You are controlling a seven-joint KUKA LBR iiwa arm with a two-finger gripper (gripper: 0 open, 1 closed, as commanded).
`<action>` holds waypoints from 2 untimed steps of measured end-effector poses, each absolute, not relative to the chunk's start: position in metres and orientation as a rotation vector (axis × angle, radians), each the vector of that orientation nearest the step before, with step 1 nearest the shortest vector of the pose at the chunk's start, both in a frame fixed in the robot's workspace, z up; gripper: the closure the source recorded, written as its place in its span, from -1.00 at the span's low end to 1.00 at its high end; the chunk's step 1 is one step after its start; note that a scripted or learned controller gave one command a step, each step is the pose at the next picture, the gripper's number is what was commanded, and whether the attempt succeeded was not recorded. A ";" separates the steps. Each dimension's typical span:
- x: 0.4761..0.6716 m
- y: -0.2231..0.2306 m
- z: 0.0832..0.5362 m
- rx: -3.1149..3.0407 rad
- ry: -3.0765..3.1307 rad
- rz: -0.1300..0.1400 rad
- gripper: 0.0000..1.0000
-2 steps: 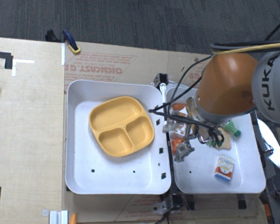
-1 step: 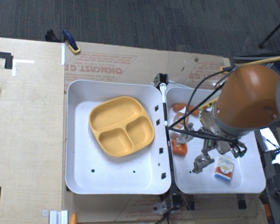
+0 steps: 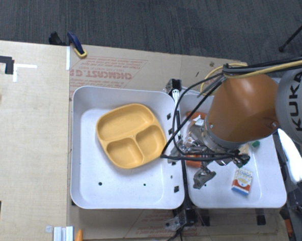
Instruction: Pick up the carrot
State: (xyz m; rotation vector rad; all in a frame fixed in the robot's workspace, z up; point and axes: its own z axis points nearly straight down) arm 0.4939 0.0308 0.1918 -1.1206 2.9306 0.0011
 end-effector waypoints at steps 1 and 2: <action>0.494 0.031 0.192 -1.120 2.931 0.001 -1.00; 0.494 0.031 0.192 -1.120 2.931 0.001 -1.00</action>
